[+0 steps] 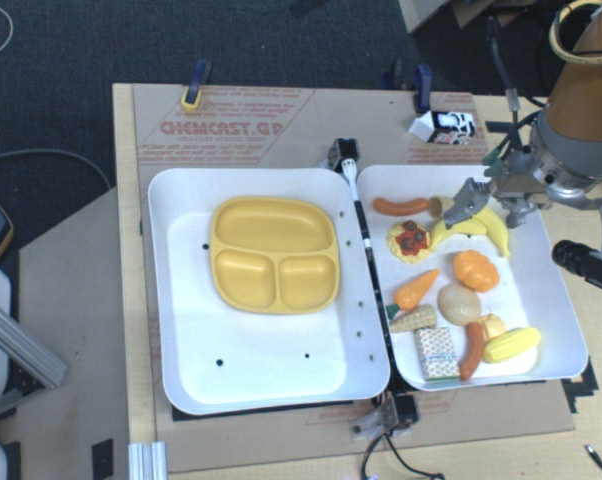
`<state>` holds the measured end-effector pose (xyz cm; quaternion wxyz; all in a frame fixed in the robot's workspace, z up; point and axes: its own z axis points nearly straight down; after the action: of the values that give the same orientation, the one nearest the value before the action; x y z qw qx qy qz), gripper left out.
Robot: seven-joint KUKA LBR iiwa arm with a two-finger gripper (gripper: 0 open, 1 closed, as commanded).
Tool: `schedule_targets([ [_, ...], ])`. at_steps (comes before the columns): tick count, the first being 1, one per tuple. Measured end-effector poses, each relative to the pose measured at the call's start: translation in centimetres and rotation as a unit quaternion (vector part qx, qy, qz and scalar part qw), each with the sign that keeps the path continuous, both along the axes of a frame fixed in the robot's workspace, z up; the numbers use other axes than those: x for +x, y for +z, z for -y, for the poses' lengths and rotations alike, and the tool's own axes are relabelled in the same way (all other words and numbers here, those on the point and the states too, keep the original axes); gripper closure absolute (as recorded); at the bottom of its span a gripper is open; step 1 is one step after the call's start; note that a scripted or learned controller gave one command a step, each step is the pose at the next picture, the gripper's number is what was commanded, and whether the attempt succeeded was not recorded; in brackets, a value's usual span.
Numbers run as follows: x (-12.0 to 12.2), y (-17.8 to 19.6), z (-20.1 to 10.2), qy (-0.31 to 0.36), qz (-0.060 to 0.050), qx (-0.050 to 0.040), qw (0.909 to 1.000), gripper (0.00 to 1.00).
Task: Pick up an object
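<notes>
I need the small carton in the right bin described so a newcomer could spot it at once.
Start at the right bin, the one crowded with toy food, and go to its near edge. The carton lies there, left of an upright sausage and a corn cob. It is the one flat rectangular box among rounded food shapes, pale with a printed greenish face.

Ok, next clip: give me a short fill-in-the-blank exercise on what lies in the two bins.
1. The yellow divided plate lies in the ____ bin.
2. The gripper hovers beside the yellow ____ in the right bin.
3. The plate has ____ compartments.
4. The carrot in the right bin is coloured ____.

Missing words: left; banana; three; orange
</notes>
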<state>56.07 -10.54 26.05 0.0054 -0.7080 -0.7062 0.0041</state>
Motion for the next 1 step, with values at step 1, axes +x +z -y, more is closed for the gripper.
schedule_targets([
  [1, 0.21, 0.62, -0.01, 0.001, 0.006, -0.0008, 1.0000, 0.00],
])
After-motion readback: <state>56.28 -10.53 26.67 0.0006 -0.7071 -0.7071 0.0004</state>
